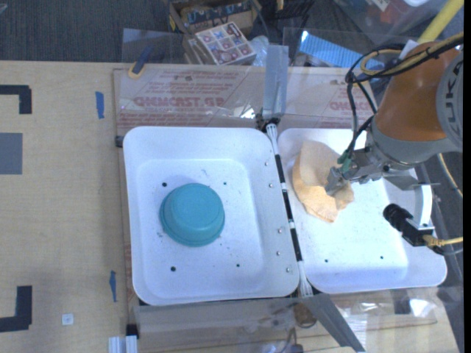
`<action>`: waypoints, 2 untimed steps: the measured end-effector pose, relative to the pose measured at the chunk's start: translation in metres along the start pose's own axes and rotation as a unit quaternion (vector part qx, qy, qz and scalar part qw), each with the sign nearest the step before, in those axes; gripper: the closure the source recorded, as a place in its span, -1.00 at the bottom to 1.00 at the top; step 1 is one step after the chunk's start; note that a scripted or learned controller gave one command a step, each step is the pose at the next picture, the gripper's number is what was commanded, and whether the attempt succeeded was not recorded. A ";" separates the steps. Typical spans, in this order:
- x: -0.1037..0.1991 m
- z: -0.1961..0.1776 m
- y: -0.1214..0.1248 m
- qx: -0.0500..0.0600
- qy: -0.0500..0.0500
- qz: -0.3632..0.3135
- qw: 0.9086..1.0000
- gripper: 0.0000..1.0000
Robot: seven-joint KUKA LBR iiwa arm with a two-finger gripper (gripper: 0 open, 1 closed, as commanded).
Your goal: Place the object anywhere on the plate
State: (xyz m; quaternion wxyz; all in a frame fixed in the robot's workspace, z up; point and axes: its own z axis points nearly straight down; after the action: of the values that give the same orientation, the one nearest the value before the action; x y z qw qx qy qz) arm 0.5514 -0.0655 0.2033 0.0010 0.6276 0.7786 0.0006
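Right bin (368,259): gripper (340,183) low over yellow cloth (315,179), touching its right edge; finger opening cannot be told.
Left bin (147,153): teal plate (193,213), inverted, centre-left of frame.

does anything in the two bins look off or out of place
The teal dish in the left bin looks upside down, base up, so there is no flat plate face to set things on. The yellow cloth lies crumpled in the right bin, under the claw.
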 end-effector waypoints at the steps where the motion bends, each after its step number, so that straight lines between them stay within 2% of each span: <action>1: -0.001 -0.021 0.001 0.000 -0.001 0.000 1.000 1.00; 2: 0.045 -0.013 0.002 0.001 0.001 -0.198 0.980 1.00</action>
State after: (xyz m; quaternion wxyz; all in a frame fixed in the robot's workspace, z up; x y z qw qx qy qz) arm 0.5435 -0.0217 0.2160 -0.0002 0.4606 0.8876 0.0000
